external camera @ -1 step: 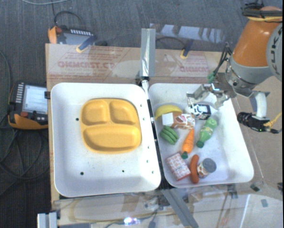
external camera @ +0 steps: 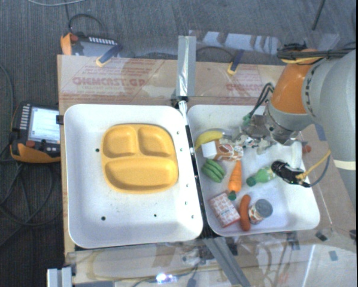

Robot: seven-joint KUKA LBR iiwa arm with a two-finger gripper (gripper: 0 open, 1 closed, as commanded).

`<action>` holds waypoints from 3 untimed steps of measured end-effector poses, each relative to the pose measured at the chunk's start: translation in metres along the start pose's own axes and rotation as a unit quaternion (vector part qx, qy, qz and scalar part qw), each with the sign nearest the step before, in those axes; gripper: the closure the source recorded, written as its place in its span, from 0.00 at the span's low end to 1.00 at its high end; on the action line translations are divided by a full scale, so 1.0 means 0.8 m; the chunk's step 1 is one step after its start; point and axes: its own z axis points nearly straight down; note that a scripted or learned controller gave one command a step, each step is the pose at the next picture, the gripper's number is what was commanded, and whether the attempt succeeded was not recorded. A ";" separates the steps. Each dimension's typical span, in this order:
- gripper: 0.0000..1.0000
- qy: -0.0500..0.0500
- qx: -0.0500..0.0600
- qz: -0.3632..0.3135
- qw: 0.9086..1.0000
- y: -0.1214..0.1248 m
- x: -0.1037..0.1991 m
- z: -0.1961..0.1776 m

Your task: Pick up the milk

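The milk [external camera: 225, 150], a small carton with a white cap, lay tilted in the right bin [external camera: 299, 211], touching the banana [external camera: 207, 138] and just above the carrot [external camera: 234, 177]. The gripper [external camera: 251, 137] hung low just right of the carton; whether its fingers were clenched or released could not be told. The yellow tray [external camera: 140, 158] sat in the left bin [external camera: 83, 208] on the worktop

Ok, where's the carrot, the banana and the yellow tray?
carrot [external camera: 234, 176], camera view, middle of its orange body.
banana [external camera: 208, 138], camera view, middle of its curve.
yellow tray [external camera: 129, 140], camera view, its upper-left compartment.
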 end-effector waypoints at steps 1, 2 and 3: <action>0.00 -0.001 0.015 -0.029 0.999 0.046 0.006 0.012; 1.00 0.000 0.021 -0.032 0.999 0.044 0.009 0.007; 0.00 -0.003 0.017 -0.031 0.999 0.045 0.006 0.007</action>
